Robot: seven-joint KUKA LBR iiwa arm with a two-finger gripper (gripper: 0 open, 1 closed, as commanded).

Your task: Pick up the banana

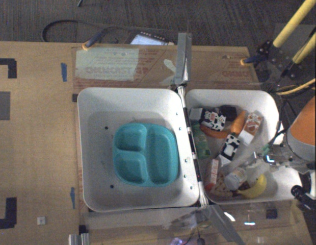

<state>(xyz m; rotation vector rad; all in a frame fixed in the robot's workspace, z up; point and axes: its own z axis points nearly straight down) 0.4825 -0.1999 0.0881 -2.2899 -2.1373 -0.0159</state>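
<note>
The yellow banana [257, 187] lies at the front right of the right bin [272, 102], partly tucked under a clear plastic bottle [236, 178]. My gripper [259, 157] hangs low in that bin, just behind and above the banana, among the clutter. The grey wrist with its orange band [307, 128] comes in from the right. I see nothing that is clearly held.
The right bin also holds two cow-patterned boxes [213, 119] [230, 146], an orange carrot-like piece [227, 129], a small carton [254, 122], a green bottle [201, 142] and a red packet [213, 171]. A teal divided tray [146, 154] lies in the left bin [91, 137].
</note>
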